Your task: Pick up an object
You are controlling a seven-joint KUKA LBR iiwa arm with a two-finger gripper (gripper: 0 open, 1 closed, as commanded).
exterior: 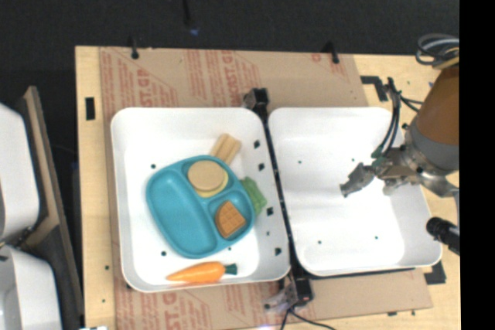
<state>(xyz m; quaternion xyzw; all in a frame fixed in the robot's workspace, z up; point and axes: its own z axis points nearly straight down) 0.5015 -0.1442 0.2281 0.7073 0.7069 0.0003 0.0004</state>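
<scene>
Camera view: claw (352, 185) over right bin (325, 243), grip state unclear; bench (178, 73) red print unreadable.

Grey two-finger gripper (357, 183) over right shallow white bin (325, 243); left white bin (131, 166) holding blue compartment tray (176, 216), orange toy carrot (199, 272).

arm (433, 137): grey body, broad orange band above wrist | cables: dark, running along wrist; pale loops near the top | gripper (357, 183): dark grey metal, small, detail possibly blurred
</scene>
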